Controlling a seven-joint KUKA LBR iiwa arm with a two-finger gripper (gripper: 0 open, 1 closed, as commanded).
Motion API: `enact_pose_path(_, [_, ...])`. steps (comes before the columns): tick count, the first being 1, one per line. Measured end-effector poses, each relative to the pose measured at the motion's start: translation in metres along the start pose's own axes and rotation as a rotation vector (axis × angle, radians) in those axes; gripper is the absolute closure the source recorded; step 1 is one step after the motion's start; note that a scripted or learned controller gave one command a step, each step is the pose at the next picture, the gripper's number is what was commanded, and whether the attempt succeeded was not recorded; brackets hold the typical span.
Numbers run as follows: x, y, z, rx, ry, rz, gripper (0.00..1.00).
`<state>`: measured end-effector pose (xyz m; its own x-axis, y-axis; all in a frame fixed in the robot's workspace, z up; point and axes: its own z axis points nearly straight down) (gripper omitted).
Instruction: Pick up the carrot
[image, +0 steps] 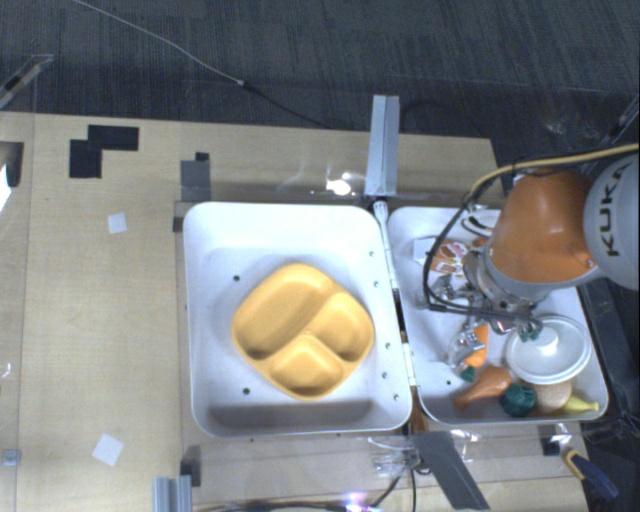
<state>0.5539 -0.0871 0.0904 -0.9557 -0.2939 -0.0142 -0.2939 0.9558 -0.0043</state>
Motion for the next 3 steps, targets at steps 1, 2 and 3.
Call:
enact_pose_path(1, [-0.003,0.000,-0.013,0.002,-0.007,-0.001,1.00])
enact_pose_path(2, [0.020,0.019,-0.127,0.001,-0.001,-0.174,1.00])
enact_pose_path(3, [0.031,0.056,-0.141,-0.005,0.003,-0.675,1.00])
